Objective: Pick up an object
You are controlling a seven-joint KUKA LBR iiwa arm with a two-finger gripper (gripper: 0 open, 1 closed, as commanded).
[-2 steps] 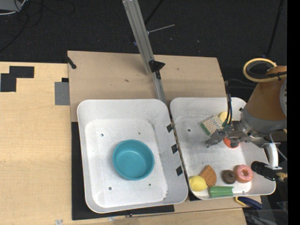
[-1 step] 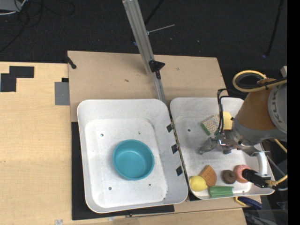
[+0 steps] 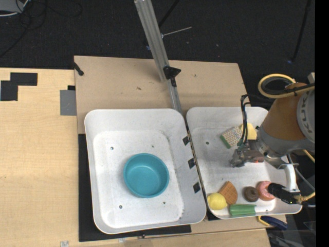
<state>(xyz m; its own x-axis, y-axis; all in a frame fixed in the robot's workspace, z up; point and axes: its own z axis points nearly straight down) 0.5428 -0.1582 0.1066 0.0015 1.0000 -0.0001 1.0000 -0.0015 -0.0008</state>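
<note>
Where the right bin (image 3: 213, 120) comes nearest to us, along its front wall, we see a green stick (image 3: 241, 209) lying flat. A yellow ball (image 3: 217, 201) is just beside the stick's left end. Directly behind them an orange, waffle-like piece (image 3: 229, 192) touches the ball. To its right, a brown ring (image 3: 251, 193) and a pink ring (image 3: 265, 190) lie close together.

Further back, the gripper (image 3: 239, 158) is low over the bare white floor in the middle of this bin, apart from the group in front. We cannot tell if it is open or closed, and also not if it holds something. The arm (image 3: 285, 125) reaches to it from the right.

Behind the gripper, a speckled pale piece with a green edge (image 3: 232, 136) lies tilted near a small yellow thing (image 3: 250, 131), which the arm partly hides.

In the left bin (image 3: 103, 138), a blue bowl (image 3: 146, 175) stands upright, a little in front of the middle.

Beyond both bins there is a tan board (image 3: 123, 86), and a metal rail (image 3: 152, 32) goes away over it at a slant.
</note>
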